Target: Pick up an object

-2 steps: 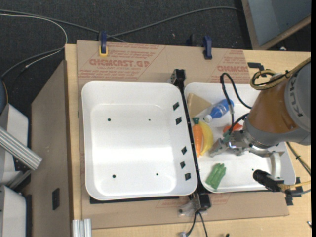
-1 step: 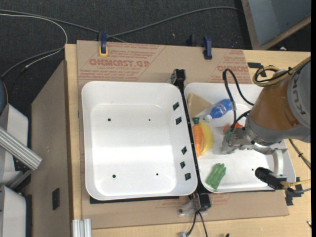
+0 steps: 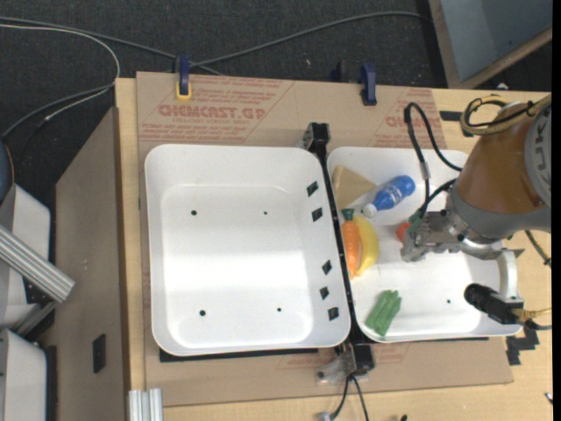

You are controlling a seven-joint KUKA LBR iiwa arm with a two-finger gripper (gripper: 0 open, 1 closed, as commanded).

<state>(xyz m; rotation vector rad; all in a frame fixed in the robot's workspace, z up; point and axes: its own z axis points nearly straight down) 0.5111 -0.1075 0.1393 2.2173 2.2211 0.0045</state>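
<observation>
The right bin (image 3: 438,318) holds several objects. A blue and white bottle (image 3: 390,194) lies at its back, beside a tan wedge (image 3: 352,185). An orange and yellow toy (image 3: 359,246) rests against the bin's left wall. A green object (image 3: 383,312) lies near the front edge. My gripper (image 3: 421,239) hangs low over the middle of this bin, right of the orange toy, with a small red thing (image 3: 403,231) just at its left side. The wrist body hides the fingers.
The left bin (image 3: 237,253) stands beside the right one, with black clips along the shared wall (image 3: 329,235). Both bins sit on a cardboard sheet (image 3: 219,103) clamped at the back. A black cable (image 3: 419,156) loops above the gripper.
</observation>
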